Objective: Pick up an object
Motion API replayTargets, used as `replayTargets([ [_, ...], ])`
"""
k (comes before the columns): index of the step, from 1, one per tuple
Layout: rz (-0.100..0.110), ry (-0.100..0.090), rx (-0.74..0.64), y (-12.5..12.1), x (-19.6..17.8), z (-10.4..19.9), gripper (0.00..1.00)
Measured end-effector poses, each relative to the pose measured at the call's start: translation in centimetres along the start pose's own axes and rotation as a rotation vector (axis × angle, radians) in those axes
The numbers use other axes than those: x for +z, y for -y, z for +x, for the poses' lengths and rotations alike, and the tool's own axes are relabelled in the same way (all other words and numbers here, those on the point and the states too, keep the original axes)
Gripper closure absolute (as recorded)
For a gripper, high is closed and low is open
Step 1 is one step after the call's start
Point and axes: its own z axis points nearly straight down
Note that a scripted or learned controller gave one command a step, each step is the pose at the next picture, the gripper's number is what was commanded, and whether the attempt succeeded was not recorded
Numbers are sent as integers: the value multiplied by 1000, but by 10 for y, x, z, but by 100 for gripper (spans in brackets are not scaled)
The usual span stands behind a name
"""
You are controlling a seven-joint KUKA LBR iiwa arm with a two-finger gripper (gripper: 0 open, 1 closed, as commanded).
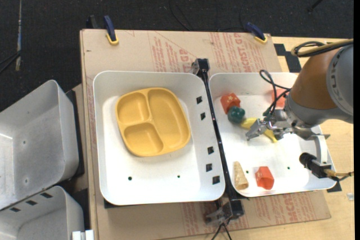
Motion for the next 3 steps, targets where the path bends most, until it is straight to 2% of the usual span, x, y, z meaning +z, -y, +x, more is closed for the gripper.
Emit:
replayTargets([
  [1,-2,1,0,0,-10,0,100],
  [3,-6,3,-6,-14,-106,3,100],
])
